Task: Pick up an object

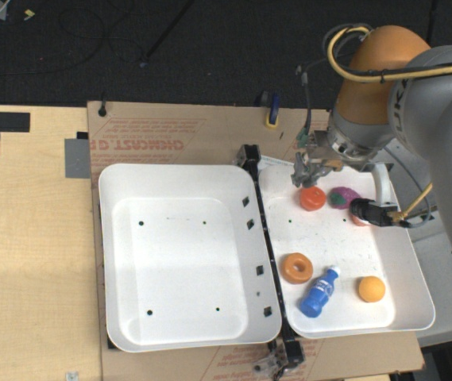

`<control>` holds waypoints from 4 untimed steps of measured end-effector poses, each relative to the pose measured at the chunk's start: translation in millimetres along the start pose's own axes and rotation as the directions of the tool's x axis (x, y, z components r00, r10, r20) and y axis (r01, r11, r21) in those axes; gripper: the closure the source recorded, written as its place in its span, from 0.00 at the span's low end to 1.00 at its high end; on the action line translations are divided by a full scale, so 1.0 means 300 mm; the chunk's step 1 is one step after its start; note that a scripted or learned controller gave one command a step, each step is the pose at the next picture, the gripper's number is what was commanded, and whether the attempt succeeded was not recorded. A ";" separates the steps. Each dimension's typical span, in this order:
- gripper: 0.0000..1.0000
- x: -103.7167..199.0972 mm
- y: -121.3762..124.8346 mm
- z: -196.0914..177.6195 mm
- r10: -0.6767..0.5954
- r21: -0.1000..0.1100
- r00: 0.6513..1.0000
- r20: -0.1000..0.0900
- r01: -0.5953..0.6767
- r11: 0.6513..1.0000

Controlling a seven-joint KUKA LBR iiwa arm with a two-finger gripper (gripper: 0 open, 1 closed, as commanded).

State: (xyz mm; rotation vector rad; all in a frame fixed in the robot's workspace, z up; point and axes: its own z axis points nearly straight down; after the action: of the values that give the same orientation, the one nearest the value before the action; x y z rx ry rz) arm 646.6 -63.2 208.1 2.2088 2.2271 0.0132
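Note:
My gripper point(307, 173) hangs over the far left part of the right bin point(404, 252), just above and a little behind a small red round object point(313, 199). Nothing can be seen held in it. To the right of the red object lies a purple and green object point(342, 196). Nearer the front of the bin are an orange ring point(297, 267), a blue bottle point(319, 292) lying on its side, and an orange ball point(372, 289).
The left bin point(122, 213) stands beside the right one, with a black divider rail point(259, 236) between them. Both rest on a cardboard sheet point(170, 133). The arm's grey and orange body point(384, 70) fills the space above the right bin's far right.

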 end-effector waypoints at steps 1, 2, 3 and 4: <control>1.00 0.076 0.002 -0.439 0.005 -0.004 1.000 0.002 -0.005 1.000; 1.00 0.180 0.003 -0.800 0.004 -0.002 1.000 0.002 -0.004 1.000; 1.00 0.203 0.003 -1.093 0.006 0.002 1.000 0.003 -0.006 1.000; 1.00 -0.033 -0.001 -0.963 0.014 0.017 1.000 0.004 -0.014 1.000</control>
State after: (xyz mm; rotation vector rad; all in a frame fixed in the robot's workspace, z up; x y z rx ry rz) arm 643.5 -74.0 497.0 2.2309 2.2182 -0.0090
